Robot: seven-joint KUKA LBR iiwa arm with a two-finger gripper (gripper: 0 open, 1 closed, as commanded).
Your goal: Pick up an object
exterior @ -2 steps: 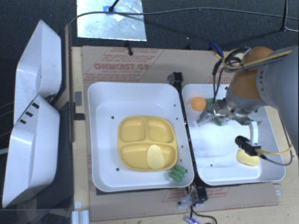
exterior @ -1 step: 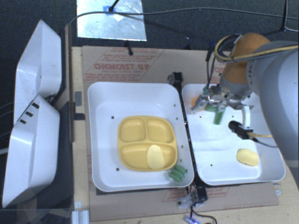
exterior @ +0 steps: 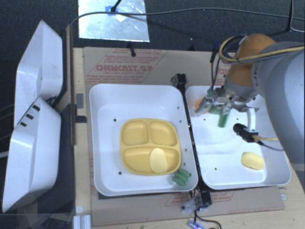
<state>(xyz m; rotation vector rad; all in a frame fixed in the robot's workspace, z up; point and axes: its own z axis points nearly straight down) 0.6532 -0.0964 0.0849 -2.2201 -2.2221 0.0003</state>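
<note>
Nearest the camera: green pod (exterior: 181, 177) in left bin (exterior: 102, 142), front right corner, touching the yellow tray (exterior: 143, 147); pale oval (exterior: 158, 160) sits in the tray's front compartment. Right bin (exterior: 281, 175): yellow lump (exterior: 252, 161) front right, green stick (exterior: 222, 119) and orange bit (exterior: 199, 104) at the back. Arm (exterior: 276, 70) reaches in from right, wrist down over the right bin's back. Gripper (exterior: 217, 106) is low by the stick; grip state unclear. Cardboard (exterior: 128, 63) reads "CHEMCAST".

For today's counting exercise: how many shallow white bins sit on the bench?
2. One shallow white bin on the left holds a yellow divided plate; the other lies beside it on the right, under the arm's gripper.
</note>
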